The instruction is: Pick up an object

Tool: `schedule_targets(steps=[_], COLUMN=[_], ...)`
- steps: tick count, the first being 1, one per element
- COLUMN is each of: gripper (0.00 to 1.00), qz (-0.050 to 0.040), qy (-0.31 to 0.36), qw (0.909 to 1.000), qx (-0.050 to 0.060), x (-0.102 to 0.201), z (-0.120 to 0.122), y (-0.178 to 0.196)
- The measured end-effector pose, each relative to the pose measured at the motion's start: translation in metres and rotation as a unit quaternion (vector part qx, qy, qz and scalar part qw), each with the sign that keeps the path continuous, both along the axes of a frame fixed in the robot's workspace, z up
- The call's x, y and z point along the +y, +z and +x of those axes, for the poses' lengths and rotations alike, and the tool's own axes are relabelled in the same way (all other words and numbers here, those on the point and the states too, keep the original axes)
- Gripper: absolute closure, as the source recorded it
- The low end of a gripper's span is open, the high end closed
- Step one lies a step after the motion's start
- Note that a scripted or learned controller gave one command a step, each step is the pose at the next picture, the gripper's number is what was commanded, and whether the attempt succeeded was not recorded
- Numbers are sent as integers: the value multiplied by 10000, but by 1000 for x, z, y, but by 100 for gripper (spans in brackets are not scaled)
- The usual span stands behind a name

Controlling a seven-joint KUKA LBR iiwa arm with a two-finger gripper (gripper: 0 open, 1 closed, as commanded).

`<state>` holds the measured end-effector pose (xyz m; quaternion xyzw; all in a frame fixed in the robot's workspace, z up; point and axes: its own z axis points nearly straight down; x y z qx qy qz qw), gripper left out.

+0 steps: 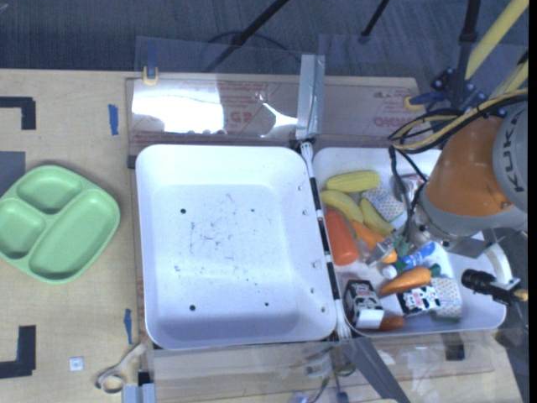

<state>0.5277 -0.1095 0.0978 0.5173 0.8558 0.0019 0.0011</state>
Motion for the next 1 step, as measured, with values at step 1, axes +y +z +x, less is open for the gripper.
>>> schedule_targets(steps=[1], gripper=[100], qz=[-12], qy=[-825], qw=[9966], qx=[21], x=[33], z=[78], y=[86])
